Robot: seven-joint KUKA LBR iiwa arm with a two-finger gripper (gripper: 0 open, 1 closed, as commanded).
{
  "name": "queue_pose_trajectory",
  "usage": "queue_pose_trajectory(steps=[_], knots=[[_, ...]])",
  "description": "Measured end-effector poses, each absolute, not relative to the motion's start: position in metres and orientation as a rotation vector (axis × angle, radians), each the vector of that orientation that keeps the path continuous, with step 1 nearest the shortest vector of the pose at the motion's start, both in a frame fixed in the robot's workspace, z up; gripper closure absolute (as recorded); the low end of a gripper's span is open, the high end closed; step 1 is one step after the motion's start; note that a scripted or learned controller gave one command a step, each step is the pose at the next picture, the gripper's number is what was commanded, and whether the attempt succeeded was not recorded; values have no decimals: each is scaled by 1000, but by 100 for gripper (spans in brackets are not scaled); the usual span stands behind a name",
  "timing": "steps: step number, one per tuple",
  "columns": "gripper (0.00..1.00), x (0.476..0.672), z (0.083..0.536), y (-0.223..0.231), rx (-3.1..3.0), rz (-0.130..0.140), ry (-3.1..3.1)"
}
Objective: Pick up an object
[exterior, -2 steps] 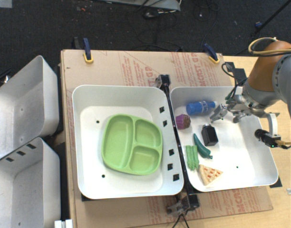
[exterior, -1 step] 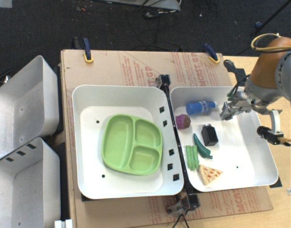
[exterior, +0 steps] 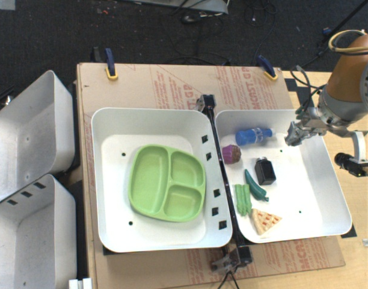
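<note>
1. Nearest the camera, in the right bin [exterior: 328,179], a pizza slice toy [exterior: 266,221] lies by the bin's front wall, its point turned toward the front left.
2. Just behind it and to the left, a light green ridged piece [exterior: 242,198] lies lengthwise close to the divider between the two bins.
3. A dark green curved pod [exterior: 255,185] rests just beside that piece, with its lower end touching or nearly touching it.
4. A small black block [exterior: 265,170] sits right next to the pod's upper end, near the middle of the right bin.
5. In the left bin [exterior: 112,161], a light green divided plate [exterior: 168,183] lies flat in the centre, showing three compartments.
6. Farther back in the right bin, a purple rounded toy [exterior: 231,154] sits close to the divider.
7. Behind it, a blue bottle-shaped object [exterior: 254,136] lies on its side near the back wall, pointing roughly left to right.
8. The gripper [exterior: 294,135] hangs over the right bin's back right area, to the right of the blue object and apart from it; whether its jaws stand wide or narrow, I cannot tell, and nothing is seen held in it.
9. The arm [exterior: 346,83], with its orange band, reaches in from the right edge above the bin's far corner.
10. Both bins rest on a cardboard sheet [exterior: 166,83] held by clamps at the far edge.
</note>
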State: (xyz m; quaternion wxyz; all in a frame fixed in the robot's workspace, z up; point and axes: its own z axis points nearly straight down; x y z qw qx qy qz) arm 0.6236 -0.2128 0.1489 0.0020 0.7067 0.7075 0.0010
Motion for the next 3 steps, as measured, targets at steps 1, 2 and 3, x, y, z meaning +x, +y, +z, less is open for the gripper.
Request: queue_pose_trajectory(steps=[1,2,3], knots=[[100,629,211,-207,2213,6,2221],[100,634,275,-210,2212,6,2219],[100,640,280,-157,2214,2,2228]])
